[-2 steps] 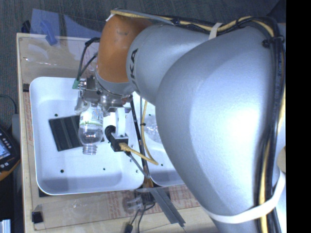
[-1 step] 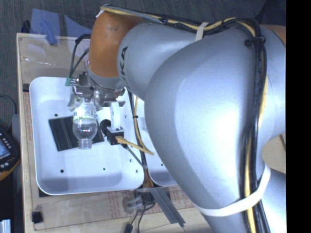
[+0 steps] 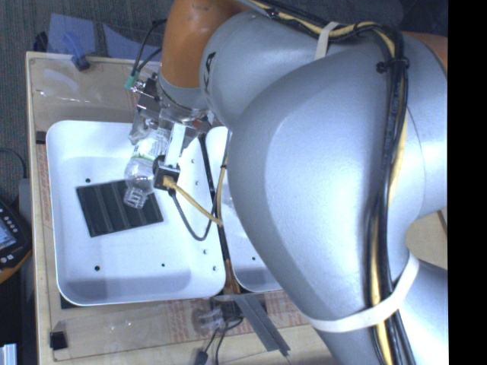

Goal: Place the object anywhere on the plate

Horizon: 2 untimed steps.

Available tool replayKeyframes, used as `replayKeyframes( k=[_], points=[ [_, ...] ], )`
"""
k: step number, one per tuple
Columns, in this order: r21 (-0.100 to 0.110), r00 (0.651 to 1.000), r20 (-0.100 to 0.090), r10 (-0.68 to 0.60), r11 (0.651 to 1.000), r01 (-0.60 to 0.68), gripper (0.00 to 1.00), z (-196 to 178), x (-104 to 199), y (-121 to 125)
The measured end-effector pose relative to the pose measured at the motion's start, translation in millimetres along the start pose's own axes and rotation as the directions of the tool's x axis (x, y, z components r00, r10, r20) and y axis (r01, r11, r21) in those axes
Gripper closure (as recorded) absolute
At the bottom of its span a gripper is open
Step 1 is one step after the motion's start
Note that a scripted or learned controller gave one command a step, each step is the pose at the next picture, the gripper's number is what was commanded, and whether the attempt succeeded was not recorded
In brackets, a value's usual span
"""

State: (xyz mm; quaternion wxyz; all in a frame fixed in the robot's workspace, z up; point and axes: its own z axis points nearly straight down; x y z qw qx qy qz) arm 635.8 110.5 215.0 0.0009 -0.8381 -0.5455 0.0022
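Bottle [image 3: 142, 166], clear plastic, is between fingers of gripper [image 3: 144, 162], which is closed on it, over left bin [image 3: 68, 272]. Cap end is above dark plate [image 3: 110, 211] w/ ridges.

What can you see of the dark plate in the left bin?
The plate is a flat, dark grey rectangle with ribs running along its length; it looks like plastic or rubber. It lies flat on the floor of the left bin, turned at a slight angle to the bin's walls, left of centre. A clear bottle hangs at the gripper, and its lower end overlaps the plate's upper right corner; contact cannot be told from this view. Nothing else rests on the plate.
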Motion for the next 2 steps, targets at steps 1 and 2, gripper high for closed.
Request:
replayKeyframes(
  k=[1,2],
  points=[
    [0.006,0.92,0.004,0.392,0.92,-0.392,1.0,26.8,-59.6,27.4],
    [0.005,0.984,0.002,0.176,0.984,-0.176,1.0,0.6,-76.6,10.1]
  ],
)
